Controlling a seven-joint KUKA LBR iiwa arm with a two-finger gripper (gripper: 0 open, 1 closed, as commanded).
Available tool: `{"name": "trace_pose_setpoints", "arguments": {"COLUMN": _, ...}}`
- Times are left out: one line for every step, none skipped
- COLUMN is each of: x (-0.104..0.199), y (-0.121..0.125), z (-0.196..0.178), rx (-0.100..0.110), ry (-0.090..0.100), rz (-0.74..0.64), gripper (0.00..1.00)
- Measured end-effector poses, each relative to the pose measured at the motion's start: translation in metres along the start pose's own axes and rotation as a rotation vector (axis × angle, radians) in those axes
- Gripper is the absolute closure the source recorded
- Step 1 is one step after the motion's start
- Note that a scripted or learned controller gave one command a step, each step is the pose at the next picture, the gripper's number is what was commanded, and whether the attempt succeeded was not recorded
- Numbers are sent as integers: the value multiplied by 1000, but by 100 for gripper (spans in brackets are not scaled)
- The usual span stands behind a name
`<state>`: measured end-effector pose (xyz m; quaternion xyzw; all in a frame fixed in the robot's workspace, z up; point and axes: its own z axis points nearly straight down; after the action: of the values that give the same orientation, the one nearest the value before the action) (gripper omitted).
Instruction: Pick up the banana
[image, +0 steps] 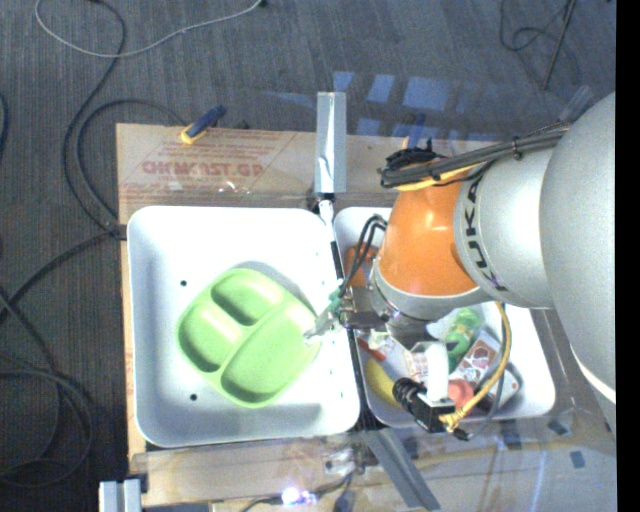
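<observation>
Two white bins side by side on the bench. Left bin (160, 400): green divided plate (250, 335), flat, out of the way. Right bin (537, 392): crowded beneath the arm (440, 250), probably lowered for a grasp. Banana (378, 378) a yellow sliver at near left, just near-right of the gripper (335, 318). Impossible to tell gripper's opening or hold.

Green divided plate (252, 335) tilted in left white bin (160, 250), cardboard sheet (210, 165) beneath — blue-yellow tool (201, 124) at its top edge
</observation>
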<state>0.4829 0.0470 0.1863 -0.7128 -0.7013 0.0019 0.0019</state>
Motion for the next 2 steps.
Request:
{"name": "trace_pose_setpoints", "arguments": {"x": 17, "y": 11, "z": 40, "rx": -24, "ry": -18, "rz": 13, "gripper": 0}}
{"name": "trace_pose_setpoints", "arguments": {"x": 21, "y": 30, "z": 51, "rx": -22, "ry": -31, "rz": 39, "gripper": 0}}
